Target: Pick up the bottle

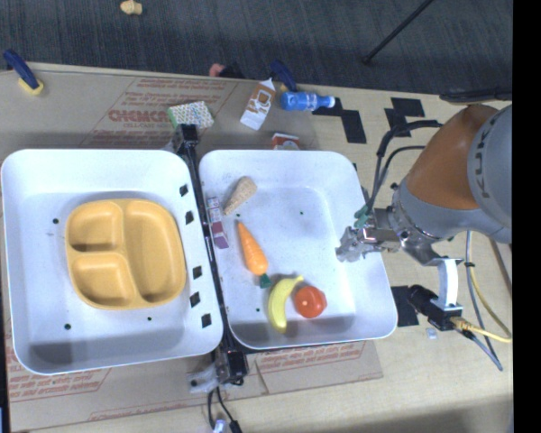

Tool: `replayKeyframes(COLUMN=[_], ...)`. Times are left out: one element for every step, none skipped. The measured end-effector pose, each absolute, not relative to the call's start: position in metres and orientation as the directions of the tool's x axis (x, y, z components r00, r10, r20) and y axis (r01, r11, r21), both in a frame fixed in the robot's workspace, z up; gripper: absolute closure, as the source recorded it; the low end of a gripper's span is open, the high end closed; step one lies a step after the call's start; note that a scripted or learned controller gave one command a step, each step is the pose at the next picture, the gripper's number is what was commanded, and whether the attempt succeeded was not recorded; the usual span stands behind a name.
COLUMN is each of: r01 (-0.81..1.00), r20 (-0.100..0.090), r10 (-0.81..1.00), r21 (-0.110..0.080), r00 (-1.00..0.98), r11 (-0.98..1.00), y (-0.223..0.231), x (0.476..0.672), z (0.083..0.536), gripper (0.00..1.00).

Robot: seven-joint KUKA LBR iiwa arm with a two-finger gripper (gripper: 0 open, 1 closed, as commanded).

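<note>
A small blue bottle (299, 101) with a pale cap lies on its side on the cardboard behind the right bin (343, 174), outside both bins. My gripper (350, 245) hangs over the right side of the right bin, near its right wall and well in front of the bottle. I see nothing in it. The grey arm with its orange band (451, 174) reaches in from the right.
The right bin holds a carrot (251, 247), a banana (280, 301), a tomato (309, 301), a beige cone-shaped piece (238, 193) and a small purple item (218, 230) by the divider. A yellow divided plate (126, 253) lies in the left bin. Small cartons (258, 105) lie near the bottle.
</note>
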State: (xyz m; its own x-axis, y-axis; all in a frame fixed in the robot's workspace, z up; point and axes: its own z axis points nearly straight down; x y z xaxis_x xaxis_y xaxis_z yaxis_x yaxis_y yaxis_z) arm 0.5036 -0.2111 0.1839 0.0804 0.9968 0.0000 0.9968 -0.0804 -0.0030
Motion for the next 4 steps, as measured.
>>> replayKeyframes(r01=[0.997, 0.977, 0.978, 0.962], r20=[0.003, 0.000, 0.001, 0.000], r10=[0.997, 0.977, 0.978, 0.962], r21=[-0.004, -0.002, -0.005, -0.003], r00=[-0.076, 0.213, 0.211, 0.274], r11=[0.076, -0.213, -0.211, -0.274], y=[-0.205, -0.211, -0.203, -0.205], x=[0.476, 0.477, 0.476, 0.476], z=[0.175, 0.204, 0.167, 0.193], gripper=[1.00, 1.00, 1.00, 1.00])
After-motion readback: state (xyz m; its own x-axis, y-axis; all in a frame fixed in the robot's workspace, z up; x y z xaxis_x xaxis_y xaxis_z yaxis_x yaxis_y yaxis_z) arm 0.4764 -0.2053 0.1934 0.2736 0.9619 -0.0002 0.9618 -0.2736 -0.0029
